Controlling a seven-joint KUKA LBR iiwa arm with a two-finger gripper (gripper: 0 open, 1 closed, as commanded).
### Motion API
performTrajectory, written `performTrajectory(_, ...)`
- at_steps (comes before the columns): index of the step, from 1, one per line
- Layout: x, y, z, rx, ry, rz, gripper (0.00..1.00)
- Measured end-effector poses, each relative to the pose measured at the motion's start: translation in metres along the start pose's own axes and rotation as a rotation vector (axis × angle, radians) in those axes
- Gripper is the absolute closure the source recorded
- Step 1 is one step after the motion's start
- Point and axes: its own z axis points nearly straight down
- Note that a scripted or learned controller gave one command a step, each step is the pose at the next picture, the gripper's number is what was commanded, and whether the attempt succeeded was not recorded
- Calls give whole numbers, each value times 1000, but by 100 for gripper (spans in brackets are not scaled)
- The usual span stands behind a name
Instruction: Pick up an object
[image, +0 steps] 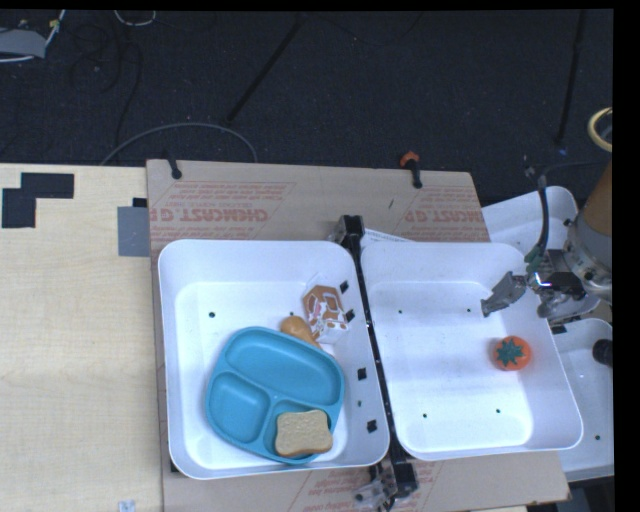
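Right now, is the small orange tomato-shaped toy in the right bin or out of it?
In. The small orange tomato-shaped toy sits on the floor of the right white bin, near its right wall, below the gripper.

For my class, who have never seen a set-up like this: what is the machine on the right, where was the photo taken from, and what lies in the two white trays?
One camera looks down at a slant on a bench. The machine entering from the right is a robot arm; its gripper hangs over the right bin, near an orange toy fruit lying there. Nothing shows between its fingers. The left bin holds a blue divided plate with a slice of bread in one compartment, and beside the plate a small wrapped snack and a yellowish piece.
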Motion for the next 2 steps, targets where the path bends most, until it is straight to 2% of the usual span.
performTrajectory(1,0,2,-7,-12,-2,-3,0)
performTrajectory(2,7,-3,40,-8,-1,-3,0)
